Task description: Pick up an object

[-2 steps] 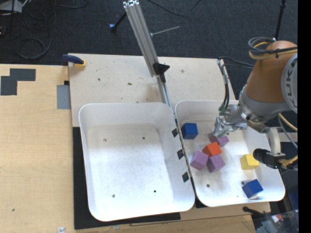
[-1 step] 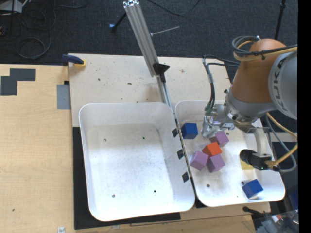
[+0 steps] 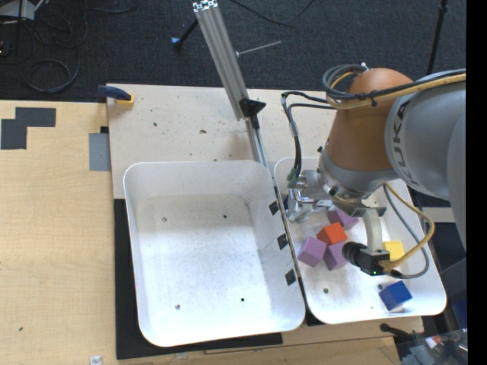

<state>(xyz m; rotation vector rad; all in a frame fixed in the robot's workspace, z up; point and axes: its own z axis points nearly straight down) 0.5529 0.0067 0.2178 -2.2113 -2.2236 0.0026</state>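
**Arm low over the right bin**

The gripper hangs over the right bin, close to its left wall. I cannot tell how wide it stands or whether it grips anything. Just beside it, toward the bin's middle, an orange block lies crowded among purple blocks. A yellow block sits to their right. A blue block lies apart, near the front rim.

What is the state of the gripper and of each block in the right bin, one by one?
gripper, low in the right bin by its left wall; grasp cannot be told.
orange block, lying among the purple blocks.
purple blocks, lying clustered on the bin floor.
yellow block, lying apart from the cluster.
blue block, lying alone near the front rim.
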